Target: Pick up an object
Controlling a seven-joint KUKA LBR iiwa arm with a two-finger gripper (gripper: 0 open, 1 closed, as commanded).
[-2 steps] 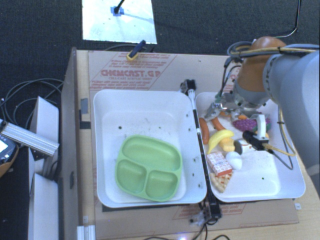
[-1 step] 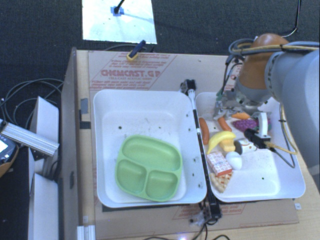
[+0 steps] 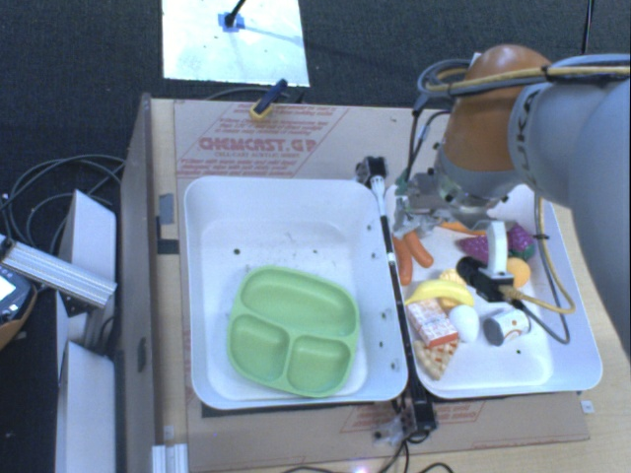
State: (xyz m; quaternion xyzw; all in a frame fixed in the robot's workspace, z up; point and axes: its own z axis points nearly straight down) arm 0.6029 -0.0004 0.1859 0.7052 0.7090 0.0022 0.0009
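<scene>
Your claw (image 3: pixel 422 215) hangs low over the orange carrots (image 3: pixel 412 251) in the right bin (image 3: pixel 567 363); I cannot tell its grip, so drop straight onto one carrot.

Grey arm (image 3: pixel 582 106) enters from upper right, orange band (image 3: pixel 488 116) above wrist. Wrist angled down over right bin's far-left corner, approx. Gripper (image 3: pixel 426 215) low near that bin's left edge; finger state not readable.

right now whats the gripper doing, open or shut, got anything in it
Gripper: cannot be told; it is low over the far left corner of the right bin, just above the toy carrots.
</scene>
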